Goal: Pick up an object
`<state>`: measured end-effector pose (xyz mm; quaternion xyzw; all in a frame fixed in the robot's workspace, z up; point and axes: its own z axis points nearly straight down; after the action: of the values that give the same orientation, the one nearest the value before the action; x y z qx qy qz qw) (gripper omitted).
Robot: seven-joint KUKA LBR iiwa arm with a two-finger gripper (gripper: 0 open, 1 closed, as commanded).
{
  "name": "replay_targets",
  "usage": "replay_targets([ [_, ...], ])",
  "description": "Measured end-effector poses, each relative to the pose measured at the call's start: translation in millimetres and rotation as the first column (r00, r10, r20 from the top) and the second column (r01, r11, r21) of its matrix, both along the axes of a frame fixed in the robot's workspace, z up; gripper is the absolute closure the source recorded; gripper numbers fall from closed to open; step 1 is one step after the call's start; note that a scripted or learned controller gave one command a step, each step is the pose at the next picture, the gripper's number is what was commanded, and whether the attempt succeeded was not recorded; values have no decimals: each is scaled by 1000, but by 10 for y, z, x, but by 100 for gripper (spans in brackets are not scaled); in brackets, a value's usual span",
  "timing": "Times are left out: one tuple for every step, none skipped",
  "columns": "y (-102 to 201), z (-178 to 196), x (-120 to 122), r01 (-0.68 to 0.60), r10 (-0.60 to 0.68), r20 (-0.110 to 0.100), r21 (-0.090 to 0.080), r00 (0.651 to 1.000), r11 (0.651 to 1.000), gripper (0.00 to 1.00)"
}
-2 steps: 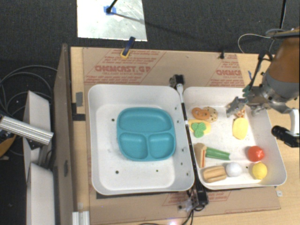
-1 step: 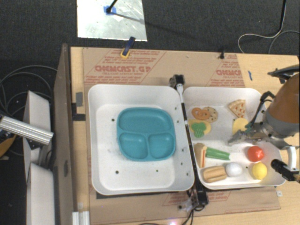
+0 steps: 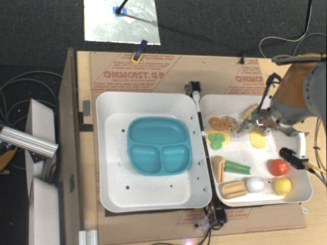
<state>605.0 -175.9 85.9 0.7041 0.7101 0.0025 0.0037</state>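
The right bin [image 3: 305, 188] holds several toy foods. A brown pretzel [image 3: 223, 122] lies at its far left, with a green piece [image 3: 217, 140] just below it. A yellow piece [image 3: 258, 140] sits in the middle, directly under my gripper [image 3: 252, 124], which hangs low over the bin's upper middle between the pretzel and the yellow piece. Nearer the front are a green pod [image 3: 237, 166], an orange stick [image 3: 219, 168], a bread roll [image 3: 233, 189], a white egg [image 3: 254, 184], a red tomato [image 3: 278, 167] and a lemon [image 3: 282, 186].
The left bin [image 3: 115, 188] holds a teal divided plate [image 3: 159, 145]. A ridge [image 3: 203, 142] separates the two bins. A black part [image 3: 292, 157] juts over the right bin's right side. The arm [image 3: 299, 93] crosses the bin's upper right corner.
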Motion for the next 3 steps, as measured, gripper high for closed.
replay_targets([
  [-129, -26, 608, 8, -7, -37, 12, 999, 1000, 0],
  [-144, -52, 588, 7, -7, -33, 10, 999, 1000, 0],
  [-27, -10, 643, 3, -3, -6, 0, 1000, 1000, 0],
])
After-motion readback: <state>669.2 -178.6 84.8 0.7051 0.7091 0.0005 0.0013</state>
